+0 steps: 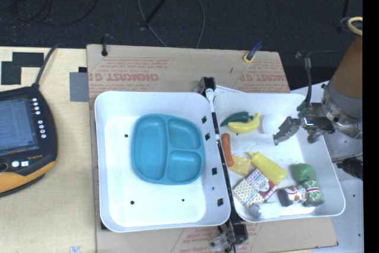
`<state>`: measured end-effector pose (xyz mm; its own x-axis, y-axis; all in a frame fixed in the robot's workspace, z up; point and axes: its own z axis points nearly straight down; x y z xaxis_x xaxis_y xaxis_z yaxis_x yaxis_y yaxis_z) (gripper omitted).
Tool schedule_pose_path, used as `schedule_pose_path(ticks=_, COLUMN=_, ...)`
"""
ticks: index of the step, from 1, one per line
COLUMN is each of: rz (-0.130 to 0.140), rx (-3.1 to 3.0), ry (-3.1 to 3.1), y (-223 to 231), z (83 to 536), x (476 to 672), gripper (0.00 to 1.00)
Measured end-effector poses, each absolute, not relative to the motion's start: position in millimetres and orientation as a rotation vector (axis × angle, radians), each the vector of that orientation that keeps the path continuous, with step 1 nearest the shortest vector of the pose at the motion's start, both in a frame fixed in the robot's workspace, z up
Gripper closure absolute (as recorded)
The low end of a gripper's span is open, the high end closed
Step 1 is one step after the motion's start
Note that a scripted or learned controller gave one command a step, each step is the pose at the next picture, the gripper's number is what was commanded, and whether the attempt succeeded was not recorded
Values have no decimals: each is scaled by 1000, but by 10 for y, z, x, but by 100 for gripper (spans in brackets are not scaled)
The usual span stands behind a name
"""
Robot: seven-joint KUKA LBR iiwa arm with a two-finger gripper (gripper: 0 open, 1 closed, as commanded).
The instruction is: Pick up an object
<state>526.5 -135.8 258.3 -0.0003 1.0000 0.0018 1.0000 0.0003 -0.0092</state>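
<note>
My gripper [298, 133] hangs over the right side of the right bin [335, 183], coming in from the right. Its two fingers [283, 131] stand spread apart with nothing between them, so it is open. Just left of it lie a white ball [270, 122], a yellow banana [245, 125] and a dark green piece [235, 117]. Nearer the front are a yellow bottle [267, 167], a green pepper [302, 172], a checkered packet [253, 187], a small labelled can [305, 195] and an orange sausage [227, 149] along the bin's left wall.
The left bin [112, 198] holds a blue divided plate [167, 148]. Both bins rest on a cardboard sheet [177, 71]. A teach pendant [23, 139] lies on the bench at far left. Cables run across the dark floor behind.
</note>
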Motion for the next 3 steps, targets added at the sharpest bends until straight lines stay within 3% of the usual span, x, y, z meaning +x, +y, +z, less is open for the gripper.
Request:
schedule_pose_path(ticks=1, rz=13, rx=-2212, ry=-2212, y=-1348, z=1762, x=5143, gripper=0)
schedule_pose_path(ticks=2, rz=0, rx=-2224, ry=-2221, y=-1305, z=855, x=5198, gripper=0)
schedule_pose_path(ticks=3, rz=-3, rx=-2228, ry=-2211, y=-1322, z=989, x=5201, gripper=100)
